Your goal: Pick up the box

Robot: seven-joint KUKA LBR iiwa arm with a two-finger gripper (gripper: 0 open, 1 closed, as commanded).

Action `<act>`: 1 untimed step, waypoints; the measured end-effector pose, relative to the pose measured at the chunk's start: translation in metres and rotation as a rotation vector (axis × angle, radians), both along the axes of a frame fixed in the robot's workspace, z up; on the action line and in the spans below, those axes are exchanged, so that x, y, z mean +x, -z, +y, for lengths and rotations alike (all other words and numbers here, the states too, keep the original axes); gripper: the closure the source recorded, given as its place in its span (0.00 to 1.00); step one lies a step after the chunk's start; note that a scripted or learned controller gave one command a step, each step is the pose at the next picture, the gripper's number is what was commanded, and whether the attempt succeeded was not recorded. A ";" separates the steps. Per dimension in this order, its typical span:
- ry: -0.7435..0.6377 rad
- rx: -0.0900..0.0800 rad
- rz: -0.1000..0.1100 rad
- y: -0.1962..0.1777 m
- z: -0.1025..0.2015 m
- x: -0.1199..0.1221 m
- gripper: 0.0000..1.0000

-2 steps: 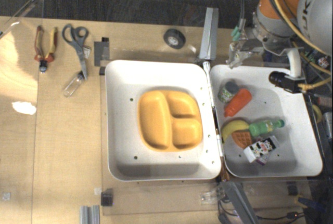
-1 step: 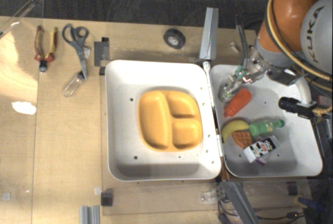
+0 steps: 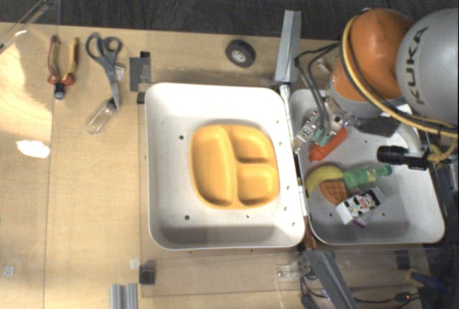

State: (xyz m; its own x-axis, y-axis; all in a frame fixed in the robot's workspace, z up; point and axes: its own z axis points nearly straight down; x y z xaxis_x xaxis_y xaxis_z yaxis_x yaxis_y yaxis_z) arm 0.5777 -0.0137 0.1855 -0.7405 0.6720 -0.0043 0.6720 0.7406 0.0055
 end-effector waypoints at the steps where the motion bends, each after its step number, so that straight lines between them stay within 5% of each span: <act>1: 0.707 0.003 0.000 0.000 -0.060 -0.014 1.00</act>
State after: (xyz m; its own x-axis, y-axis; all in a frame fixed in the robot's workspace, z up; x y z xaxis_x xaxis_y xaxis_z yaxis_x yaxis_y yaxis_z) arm 0.5637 -0.0741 0.1857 -0.1266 0.9920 -0.0017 0.9919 0.1266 0.0073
